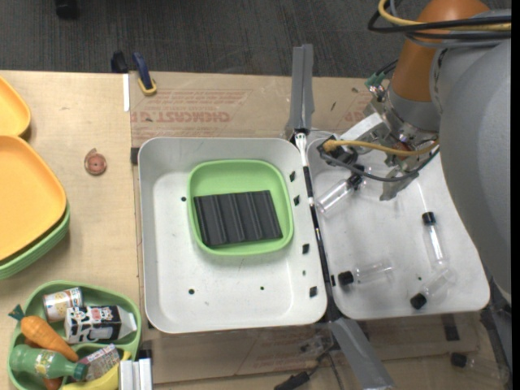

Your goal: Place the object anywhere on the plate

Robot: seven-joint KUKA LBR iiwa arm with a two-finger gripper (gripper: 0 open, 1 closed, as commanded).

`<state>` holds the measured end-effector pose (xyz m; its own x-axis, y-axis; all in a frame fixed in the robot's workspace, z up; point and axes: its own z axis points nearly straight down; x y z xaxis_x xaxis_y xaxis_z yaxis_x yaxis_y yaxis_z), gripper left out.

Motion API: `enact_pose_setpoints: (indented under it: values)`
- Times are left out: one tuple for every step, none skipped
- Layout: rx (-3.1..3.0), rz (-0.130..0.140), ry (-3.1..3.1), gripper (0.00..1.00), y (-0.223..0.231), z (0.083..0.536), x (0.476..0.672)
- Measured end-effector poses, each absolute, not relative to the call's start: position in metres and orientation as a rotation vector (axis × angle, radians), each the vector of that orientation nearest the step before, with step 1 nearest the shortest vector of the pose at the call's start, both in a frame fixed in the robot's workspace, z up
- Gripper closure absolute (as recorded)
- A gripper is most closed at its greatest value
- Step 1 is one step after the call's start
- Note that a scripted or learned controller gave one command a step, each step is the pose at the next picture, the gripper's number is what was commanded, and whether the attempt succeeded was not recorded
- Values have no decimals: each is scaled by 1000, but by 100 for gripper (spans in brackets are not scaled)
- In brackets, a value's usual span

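Note:
A square green plate (240, 168) lies in the left white bin (162, 283), a little above its middle. A dark grey ribbed slab (241, 218) rests flat on the plate and covers most of its inside. My gripper (392, 185) hangs over the upper part of the right white bin (463, 258), below the orange band and a loop of yellow cable. Several clear tubes with black caps lie in the right bin. One tube (333, 194) lies just left of the gripper. Another (435, 242) is at the right, and one (370, 274) is near the front.
Stacked yellow plates (28, 197) sit at the far left of the bench. A green bowl (49, 293) of toy food stands at the bottom left. A small brown disc (96, 162) and a blue and yellow clamp (143, 75) lie behind the left bin.

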<state>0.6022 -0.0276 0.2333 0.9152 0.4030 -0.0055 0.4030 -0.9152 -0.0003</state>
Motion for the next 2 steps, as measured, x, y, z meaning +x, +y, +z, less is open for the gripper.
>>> enact_pose_setpoints:
  values:
    - [3101,-8,503,0,8,190,622]
    - [3115,-5,404,0,40,201,599]
